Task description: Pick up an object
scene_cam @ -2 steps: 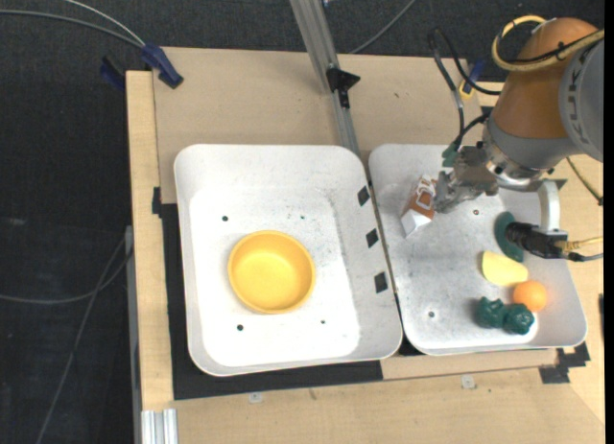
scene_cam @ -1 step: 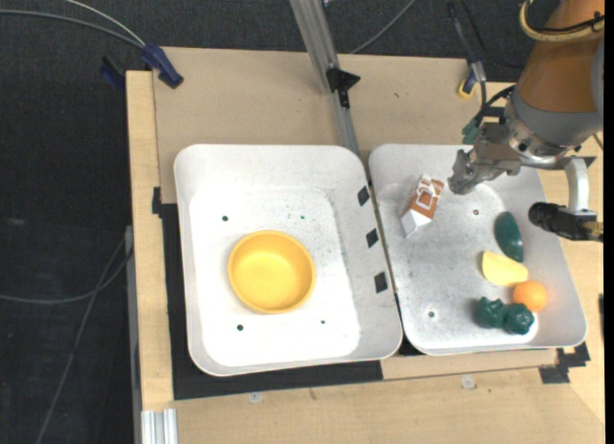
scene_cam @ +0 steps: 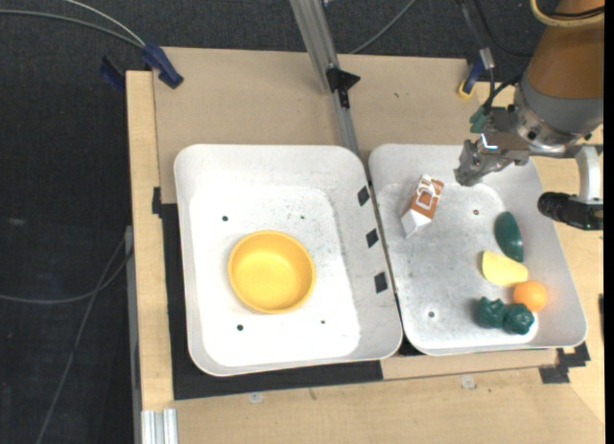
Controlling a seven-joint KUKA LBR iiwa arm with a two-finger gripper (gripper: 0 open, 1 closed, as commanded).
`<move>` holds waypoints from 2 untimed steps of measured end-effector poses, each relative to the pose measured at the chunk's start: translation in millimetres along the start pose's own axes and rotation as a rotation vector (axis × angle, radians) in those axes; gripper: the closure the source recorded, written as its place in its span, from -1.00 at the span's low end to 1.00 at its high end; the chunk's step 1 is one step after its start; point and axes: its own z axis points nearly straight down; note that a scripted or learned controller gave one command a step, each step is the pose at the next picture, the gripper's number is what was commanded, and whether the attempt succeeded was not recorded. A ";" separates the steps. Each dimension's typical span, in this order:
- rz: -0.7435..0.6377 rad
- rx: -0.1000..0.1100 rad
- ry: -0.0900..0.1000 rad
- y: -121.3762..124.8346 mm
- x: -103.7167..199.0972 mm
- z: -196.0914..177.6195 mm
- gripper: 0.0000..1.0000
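Currently, the gripper (scene_cam: 477, 166) hangs above the far part of the right bin (scene_cam: 451, 322), just right of the small orange-and-white carton (scene_cam: 421, 204). Whether its fingers are open or closed cannot be determined; nothing is visible between them. The carton lies tilted in the far left part of the right bin, apart from the gripper. Along the right side of the same bin lie a dark green oval object (scene_cam: 508, 234), a yellow piece (scene_cam: 502, 268), a small orange ball (scene_cam: 530, 294) and a dark green lumpy object (scene_cam: 505, 315), the last three close together. The left bin (scene_cam: 206, 337) holds a yellow bowl (scene_cam: 271, 271), upright, near its centre.
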 end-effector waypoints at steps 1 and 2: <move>-0.006 0.001 0.003 3.2 60.5 -5.8 1.00; -0.005 0.019 0.005 -5.7 116.4 9.4 1.00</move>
